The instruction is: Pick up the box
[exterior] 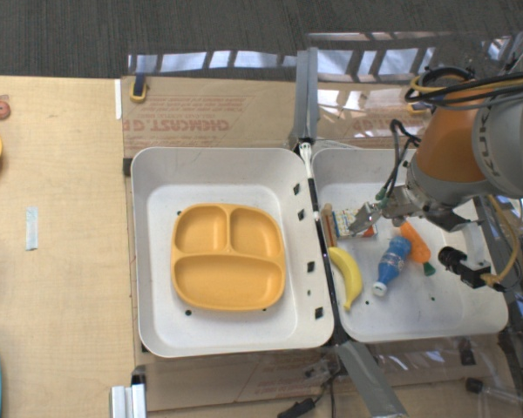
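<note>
Camera view: end effector [372, 217] low in the right bin [471, 316], at the box [347, 225] near the bin's left wall; its grip state cannot be told. Box not yet lifted.

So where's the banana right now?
The curved yellow banana lies in the right white bin, near its left wall, beside the small blue plastic bottle.

A divided plate [229, 257] lay in the left bin [148, 233]. In the right bin [436, 316], a box [329, 225] stood at the plate's three o'clock, a banana [348, 274] at its five o'clock, a bottle [390, 265] further right.
</note>
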`<control>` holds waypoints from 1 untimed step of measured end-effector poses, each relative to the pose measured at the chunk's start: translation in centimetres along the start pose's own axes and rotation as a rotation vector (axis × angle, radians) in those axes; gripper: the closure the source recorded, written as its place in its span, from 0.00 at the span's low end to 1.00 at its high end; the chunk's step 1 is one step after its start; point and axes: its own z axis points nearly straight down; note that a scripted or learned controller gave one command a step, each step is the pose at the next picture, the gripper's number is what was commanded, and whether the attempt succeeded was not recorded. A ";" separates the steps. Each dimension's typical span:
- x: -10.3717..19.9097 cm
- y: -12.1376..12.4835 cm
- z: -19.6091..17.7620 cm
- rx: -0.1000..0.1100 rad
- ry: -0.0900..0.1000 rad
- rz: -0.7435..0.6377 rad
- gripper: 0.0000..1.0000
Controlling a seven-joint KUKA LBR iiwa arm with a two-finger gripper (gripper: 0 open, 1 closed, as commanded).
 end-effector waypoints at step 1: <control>0.4 0.4 1.1 0.006 0.001 0.186 0.00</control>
